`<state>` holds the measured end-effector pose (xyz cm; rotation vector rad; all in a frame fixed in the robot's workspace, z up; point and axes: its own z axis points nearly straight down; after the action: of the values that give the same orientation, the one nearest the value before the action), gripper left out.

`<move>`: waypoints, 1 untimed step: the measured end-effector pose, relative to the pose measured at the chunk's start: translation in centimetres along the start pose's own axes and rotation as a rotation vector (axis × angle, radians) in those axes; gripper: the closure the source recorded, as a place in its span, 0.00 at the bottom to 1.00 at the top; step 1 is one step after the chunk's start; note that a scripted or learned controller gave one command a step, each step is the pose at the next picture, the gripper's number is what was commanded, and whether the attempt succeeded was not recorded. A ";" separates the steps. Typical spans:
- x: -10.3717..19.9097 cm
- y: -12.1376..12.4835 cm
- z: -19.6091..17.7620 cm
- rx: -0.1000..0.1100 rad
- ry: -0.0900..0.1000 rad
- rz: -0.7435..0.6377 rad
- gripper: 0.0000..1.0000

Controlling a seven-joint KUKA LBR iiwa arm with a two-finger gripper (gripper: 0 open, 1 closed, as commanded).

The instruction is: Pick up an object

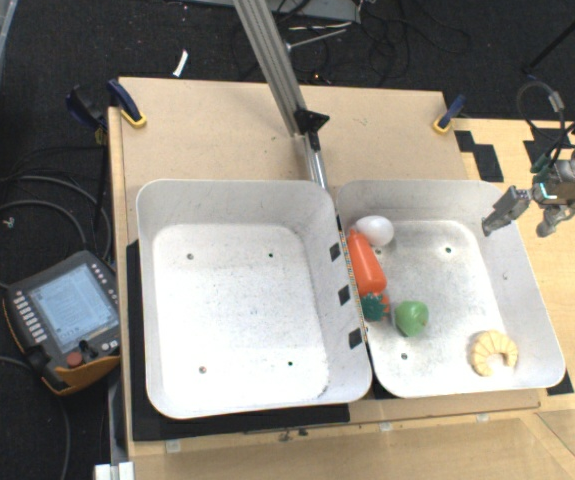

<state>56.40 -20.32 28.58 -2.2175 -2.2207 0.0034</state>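
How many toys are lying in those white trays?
4, all in the right tray: white ball and orange carrot along its left wall, green piece below them, croissant near the front right corner.

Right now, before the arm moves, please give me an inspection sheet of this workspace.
Surface: wooden bench bearing left bin and right bin.
Job's things: white egg, orange carrot, small teal piece, green ball, croissant, all in right bin.
Clutter: nothing seen in left bin.
Grippers: gripper open above right bin's right edge, holding nothing.
Cables: black cables on floor.
Surroundings: teach pendant left; metal pole.
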 end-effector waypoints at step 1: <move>0.0 0.1 -0.2 -0.004 -0.001 -0.001 0.00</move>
<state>56.47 -20.30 28.78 -2.2190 -2.2239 0.0000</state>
